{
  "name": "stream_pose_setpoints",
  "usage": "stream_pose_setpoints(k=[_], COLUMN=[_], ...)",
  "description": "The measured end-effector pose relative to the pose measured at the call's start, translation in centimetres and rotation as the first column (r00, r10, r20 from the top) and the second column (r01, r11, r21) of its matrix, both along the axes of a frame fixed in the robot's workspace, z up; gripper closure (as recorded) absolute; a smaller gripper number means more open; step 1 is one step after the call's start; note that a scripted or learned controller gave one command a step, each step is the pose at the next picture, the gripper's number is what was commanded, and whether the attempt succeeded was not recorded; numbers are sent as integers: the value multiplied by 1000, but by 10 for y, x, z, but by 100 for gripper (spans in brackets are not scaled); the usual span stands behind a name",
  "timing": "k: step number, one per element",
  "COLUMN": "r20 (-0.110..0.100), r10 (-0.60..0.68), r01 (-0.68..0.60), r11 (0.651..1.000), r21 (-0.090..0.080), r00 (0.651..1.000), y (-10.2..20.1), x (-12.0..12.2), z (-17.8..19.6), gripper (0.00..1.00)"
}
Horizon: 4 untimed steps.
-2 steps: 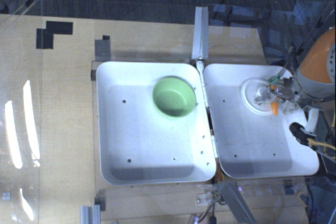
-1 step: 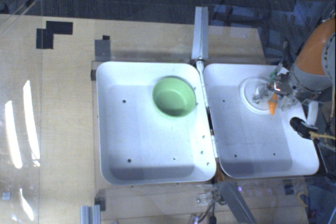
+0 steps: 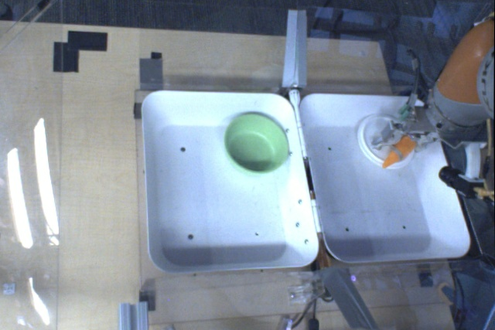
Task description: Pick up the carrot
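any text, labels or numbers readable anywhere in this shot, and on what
None can be read.
The green bowl, the two white bins, the carrot and the white dish under it bear no print.
The black patches on the bench are plain shapes, not lettering.
The arm's orange band shows no legible marking.

My arm (image 3: pixel 468 77) reaches in from the right, wrist bent downward, my pincer (image 3: pixel 402 137) low, its tips pointing left.
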State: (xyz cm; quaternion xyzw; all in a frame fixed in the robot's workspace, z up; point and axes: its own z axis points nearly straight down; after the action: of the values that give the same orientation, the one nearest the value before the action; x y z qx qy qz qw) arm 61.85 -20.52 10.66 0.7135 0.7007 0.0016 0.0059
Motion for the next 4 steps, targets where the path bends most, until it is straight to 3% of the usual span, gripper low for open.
stream_pose_setpoints(k=[1,3,4], r20=[23,35,11], r10=[102,209,457], r01=[-102,-208,-457], r11=[995,978,889], r21=[-8,-21,-13], r00=[995,977,889], y=[-3,12,17], x=[-5,-16,-36], z=[0,1,-10], gripper=[0,0,0])
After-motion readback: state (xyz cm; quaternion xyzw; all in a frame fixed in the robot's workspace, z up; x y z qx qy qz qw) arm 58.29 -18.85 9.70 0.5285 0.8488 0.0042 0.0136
